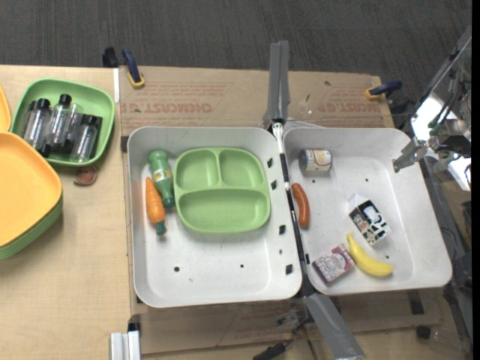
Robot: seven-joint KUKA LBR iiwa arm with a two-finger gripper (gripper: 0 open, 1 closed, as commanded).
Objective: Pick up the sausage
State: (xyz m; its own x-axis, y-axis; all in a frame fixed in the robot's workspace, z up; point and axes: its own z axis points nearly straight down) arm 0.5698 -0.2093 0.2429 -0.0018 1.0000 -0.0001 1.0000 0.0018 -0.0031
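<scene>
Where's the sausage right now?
The sausage lies in the right bin, tight against its left wall beside the divider, below the small can and across from the green plate.

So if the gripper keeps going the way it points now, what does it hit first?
The gripper sits at the right bin's upper right edge, angled down and left. That line looks free at first, crossing bare bin floor. The small can would probably come first, before the sausage, though depth is unclear.

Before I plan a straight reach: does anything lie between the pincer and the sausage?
Nothing visible does. The pincer is at the right bin's far right edge; the sausage lies along its left wall, bare floor between.
</scene>
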